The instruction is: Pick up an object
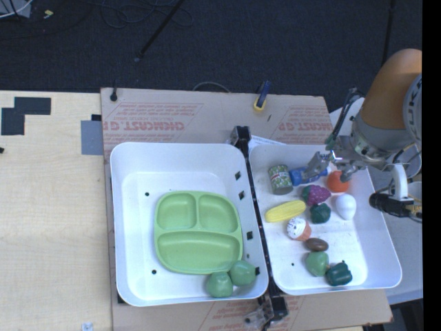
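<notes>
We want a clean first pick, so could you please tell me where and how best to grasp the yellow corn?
Grip the yellow corn across its narrow middle, coming from above. It lies flat and long, running left-right, with bare floor in front; the purple item crowds its right end.

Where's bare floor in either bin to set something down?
Left bin: open floor on its far strip above the green tray and along its left wall. Right bin: bare at the near right corner, right of the green pepper. Crowded from the can down past the corn, where the hand hovers.
</notes>
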Robot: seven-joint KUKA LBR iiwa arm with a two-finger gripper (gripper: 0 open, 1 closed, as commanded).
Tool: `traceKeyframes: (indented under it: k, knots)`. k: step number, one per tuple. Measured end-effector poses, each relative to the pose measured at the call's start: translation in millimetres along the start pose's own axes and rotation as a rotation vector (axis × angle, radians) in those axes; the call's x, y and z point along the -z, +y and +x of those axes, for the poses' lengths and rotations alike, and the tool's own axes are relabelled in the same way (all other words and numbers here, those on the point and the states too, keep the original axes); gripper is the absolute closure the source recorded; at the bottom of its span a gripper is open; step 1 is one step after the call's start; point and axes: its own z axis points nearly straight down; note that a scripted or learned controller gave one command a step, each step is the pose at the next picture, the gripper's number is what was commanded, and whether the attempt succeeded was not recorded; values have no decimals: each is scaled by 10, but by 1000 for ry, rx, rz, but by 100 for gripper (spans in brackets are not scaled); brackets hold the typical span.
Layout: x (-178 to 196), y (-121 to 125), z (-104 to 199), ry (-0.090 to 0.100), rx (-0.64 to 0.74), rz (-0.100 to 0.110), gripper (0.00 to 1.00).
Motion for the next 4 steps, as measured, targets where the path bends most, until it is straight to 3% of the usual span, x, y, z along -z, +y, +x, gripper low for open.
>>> traceKeyframes:
  k: [1, 2, 3, 4]
  knots:
    - [88, 31, -3, -3, 2, -15, 0]
    - [-344, 53, 30, -1, 3, -10, 0]
    - [-818, 97, 27, -10, 4, -27, 0]
    - [-745, 63, 41, -2, 1, -14, 100]
